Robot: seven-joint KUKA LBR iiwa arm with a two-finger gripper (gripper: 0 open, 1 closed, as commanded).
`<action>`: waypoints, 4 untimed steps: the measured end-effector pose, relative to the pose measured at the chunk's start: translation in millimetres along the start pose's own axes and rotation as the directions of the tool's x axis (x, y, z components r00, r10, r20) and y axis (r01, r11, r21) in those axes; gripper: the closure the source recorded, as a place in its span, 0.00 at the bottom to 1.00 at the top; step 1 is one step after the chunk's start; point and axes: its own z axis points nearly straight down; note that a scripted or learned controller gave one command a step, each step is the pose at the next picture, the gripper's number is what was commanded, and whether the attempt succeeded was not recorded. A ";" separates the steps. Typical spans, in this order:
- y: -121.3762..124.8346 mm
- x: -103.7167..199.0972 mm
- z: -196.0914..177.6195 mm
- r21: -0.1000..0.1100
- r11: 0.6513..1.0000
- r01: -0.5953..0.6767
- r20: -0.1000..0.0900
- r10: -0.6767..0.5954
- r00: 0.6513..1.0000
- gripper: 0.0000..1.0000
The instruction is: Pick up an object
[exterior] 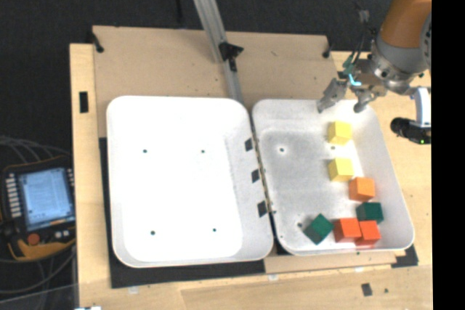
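The right bin (290, 178) holds several small blocks. Two yellow blocks (338, 132) (340, 169) lie along its right side, one below the other. An orange block (362, 189) sits under them. At the near right corner are a dark green block (370, 212), two orange-red blocks (348, 229) (369, 231) and a green block (317, 228). My gripper (342, 101) hangs over the bin's far right corner, just beyond the upper yellow block. Its fingers (326, 99) are spread open with nothing between them.
The left bin (178, 178) lies beside the right one, joined by black clips (256, 176). A slanted metal pole (207, 11) rises from behind the bins' junction. A handheld control pendant (40, 200) sits off the bench at the left.
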 end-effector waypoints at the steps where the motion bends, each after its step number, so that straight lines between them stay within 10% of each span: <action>1: 0.7 -0.9 -3.5 -0.004 1.000 0.002 0.005 -0.002 1.000 0.00; 4: 5.7 -13.4 96.8 -0.026 1.000 -0.002 0.010 0.002 1.000 0.00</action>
